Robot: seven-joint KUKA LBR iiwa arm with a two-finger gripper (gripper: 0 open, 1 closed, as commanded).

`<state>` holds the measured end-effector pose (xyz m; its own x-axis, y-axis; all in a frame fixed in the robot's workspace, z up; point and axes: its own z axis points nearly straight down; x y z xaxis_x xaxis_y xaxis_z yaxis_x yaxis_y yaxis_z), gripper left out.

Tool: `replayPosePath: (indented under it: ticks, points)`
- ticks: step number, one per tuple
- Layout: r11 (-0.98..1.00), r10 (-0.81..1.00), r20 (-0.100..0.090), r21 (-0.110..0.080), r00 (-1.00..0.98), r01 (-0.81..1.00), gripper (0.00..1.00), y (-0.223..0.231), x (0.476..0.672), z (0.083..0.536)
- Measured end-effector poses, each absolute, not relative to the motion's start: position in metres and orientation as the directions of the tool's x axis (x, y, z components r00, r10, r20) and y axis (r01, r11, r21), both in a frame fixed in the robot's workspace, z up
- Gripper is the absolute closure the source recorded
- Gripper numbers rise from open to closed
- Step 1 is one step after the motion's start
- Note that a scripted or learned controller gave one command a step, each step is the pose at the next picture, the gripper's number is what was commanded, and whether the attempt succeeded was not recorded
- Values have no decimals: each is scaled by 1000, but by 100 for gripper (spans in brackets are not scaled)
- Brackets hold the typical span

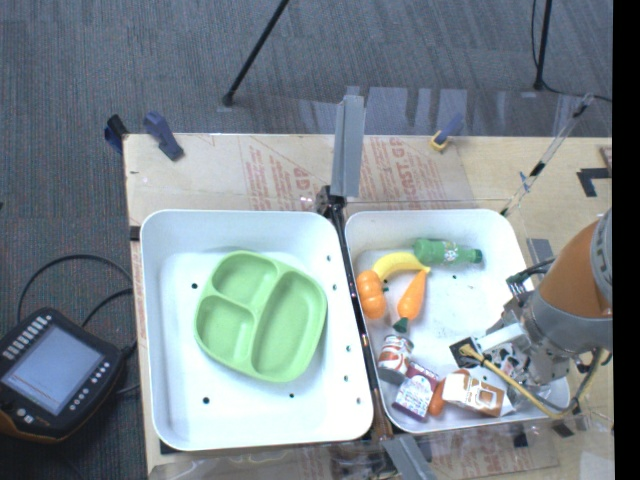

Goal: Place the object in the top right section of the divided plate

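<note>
Two white bins sit side by side on the counter [250, 168]. The left bin [160, 388] carries the green divided plate [262, 315], flat, near the bin's middle and rotated a bit: two small sections on its left side, one long section on its right. The right bin [500, 223] carries all the loose items. In its upper part a green bottle [448, 253] lies on its side, with a yellow banana [398, 264] just left of it. A tilted orange carrot [413, 293] lies right below the banana, and a small round orange fruit [371, 294] sits just left of the carrot, close to the bin's left wall. In the lower part are a red-and-white can [396, 353], a purple packet [415, 393] just below it and a tan carton [476, 393] right of the packet. The arm comes in from the right, orange band [585, 278] over the bin's right rim, grey wrist below it. The claw [522, 360] sits over the right bin's lower right corner, just above and right of the tan carton. Claw state: cannot tell, spread or pinching, the view does not resolve it. Which item is the target cannot be told either; every candidate lies in the right bin, well apart from the plate. A grey post [348, 153] stands at the seam between the bins, far side. A handheld pendant [50, 368] with a cable lies on the floor left of the counter.
</note>
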<state>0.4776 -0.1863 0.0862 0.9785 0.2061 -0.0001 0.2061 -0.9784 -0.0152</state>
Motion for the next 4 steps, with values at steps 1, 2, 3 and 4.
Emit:
replayPosePath:
  ticks: [1, 2, 3, 4]
  points:
    - [-976, 215, -8, -43, 977, 214, 0, -192, 537, 83]
    - [-976, 215, 1, -39, 977, 215, 0, -195, 480, 86]
    - [-979, 204, -5, -5, 979, 204, 0, -135, 510, 85]
    - [-979, 204, -6, -5, 979, 204, 0, -157, 535, 85]
